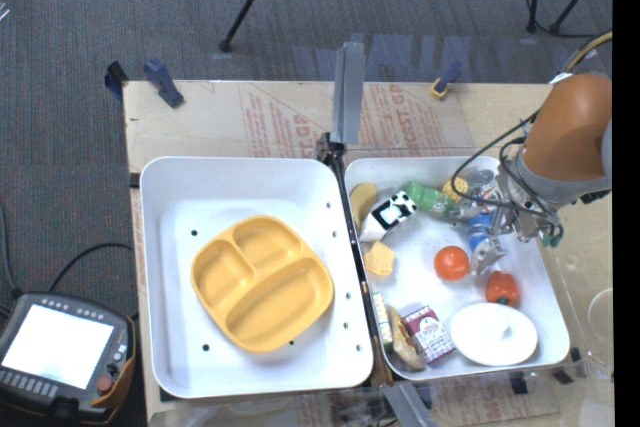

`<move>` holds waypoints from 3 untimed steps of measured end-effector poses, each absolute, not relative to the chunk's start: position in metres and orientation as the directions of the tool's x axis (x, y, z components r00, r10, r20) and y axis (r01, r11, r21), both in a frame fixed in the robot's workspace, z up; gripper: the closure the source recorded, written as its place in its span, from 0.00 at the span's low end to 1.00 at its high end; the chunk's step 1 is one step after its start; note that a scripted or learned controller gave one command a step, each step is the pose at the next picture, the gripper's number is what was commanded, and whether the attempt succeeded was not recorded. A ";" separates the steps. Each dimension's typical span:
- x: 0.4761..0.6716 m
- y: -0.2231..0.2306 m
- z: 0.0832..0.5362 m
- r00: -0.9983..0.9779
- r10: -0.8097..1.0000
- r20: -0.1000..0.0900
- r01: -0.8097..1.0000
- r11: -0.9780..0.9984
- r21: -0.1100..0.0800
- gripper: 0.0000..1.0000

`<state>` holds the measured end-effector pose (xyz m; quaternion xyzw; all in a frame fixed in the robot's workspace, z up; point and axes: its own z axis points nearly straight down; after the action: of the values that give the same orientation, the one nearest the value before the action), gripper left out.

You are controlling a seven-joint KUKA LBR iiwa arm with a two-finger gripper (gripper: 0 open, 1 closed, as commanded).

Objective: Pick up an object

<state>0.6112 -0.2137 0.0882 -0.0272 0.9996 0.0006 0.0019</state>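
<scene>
Camera view

Bench (250, 120): bare board surface, printed with red lettering; it bears two shallow white bins side by side.

Left bin (165, 205): holds one item, a yellow divided plate (262, 282) with three compartments, lying flat near the bin's middle, turned at a slant.

Right bin (555, 315): holds a crowd of small items.

Items at the right bin's left wall: a black-and-white patterned toy (394, 210), with a yellow rounded piece (362, 202) just beside it and a pale yellow ridged piece (379, 260) below.

Green item (432, 198): lies near the far wall, just right of the patterned toy.

Orange-red ball (451, 262): sits in the middle of the right bin, apart from its neighbours.

Red pepper-shaped item (502, 288): near the right wall, just above the white round lid (493, 333).

Small carton (429, 332): dark red and white, near the front wall, just left of the white round lid.

Arm (568, 130): enters from the right, orange band uppermost, wrist over the right bin's far right part.

Gripper (487, 250): low in the right bin, between the orange-red ball and the red pepper-shaped item. Opening: cannot tell, cables and fittings clutter the tip. No item seen between the fingers.

Blue clamps (162, 81): at the bench's far left corner.

Teach pendant (62, 347): on the floor, lower left, screen lit white.
</scene>
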 end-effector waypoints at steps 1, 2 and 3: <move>0.620 -0.197 0.088 -1.000 -0.025 -0.002 -0.025 1.000 0.002 0.00; 0.623 -0.182 0.088 -1.000 0.029 -0.001 0.029 1.000 0.002 0.00; 0.621 -0.173 0.088 -0.996 0.093 0.000 0.093 0.996 0.002 0.00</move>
<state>0.6212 -0.1731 0.0880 0.0463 0.9989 0.0012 0.0003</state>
